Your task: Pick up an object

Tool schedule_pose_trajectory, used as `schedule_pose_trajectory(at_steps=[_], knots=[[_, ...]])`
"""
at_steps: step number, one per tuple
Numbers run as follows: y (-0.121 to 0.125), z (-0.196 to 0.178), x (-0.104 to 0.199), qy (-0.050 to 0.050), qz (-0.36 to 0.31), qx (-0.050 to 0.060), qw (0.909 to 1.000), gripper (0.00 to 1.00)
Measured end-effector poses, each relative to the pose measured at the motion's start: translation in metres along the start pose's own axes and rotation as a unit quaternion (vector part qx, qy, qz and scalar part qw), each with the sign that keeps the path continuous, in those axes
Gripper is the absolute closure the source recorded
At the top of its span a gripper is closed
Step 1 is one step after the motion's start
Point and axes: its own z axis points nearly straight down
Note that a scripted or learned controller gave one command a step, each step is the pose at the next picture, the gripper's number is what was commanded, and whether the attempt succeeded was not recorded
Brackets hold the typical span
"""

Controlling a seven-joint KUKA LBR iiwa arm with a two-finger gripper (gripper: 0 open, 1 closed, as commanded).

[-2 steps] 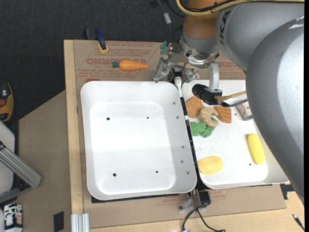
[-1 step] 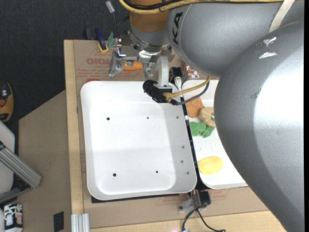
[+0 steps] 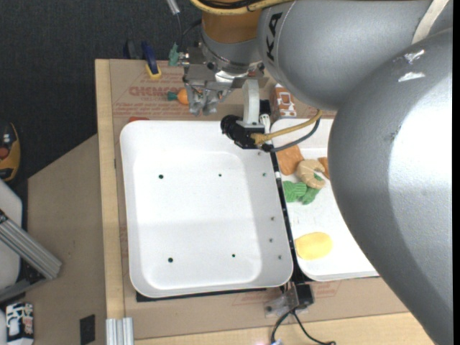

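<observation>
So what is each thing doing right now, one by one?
Left bin: flat on the bench, four dark dots on its floor.
Right bin: beside it, partly covered by the arm.
Yellow object: lying in the right bin.
Green object: lying in the right bin, against the tan one.
Tan object: lying in the right bin.
Gripper: above the left bin's far edge.

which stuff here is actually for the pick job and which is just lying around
For the job:
- gripper, above the far edge of the left bin
- yellow object in the right bin
- green object in the right bin
- tan object in the right bin
- orange-brown object in the right bin

Lying about:
- left bin
- blue and yellow clamp beyond the bench
- cable plug at the near edge
</observation>
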Motion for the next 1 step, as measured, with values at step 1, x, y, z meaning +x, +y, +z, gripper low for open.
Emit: schedule_pose_trajectory(at_steps=[1], knots=[[0.0208,-0.0014,0.0277,0.0,0.0,0.0,1.0,1.0]])
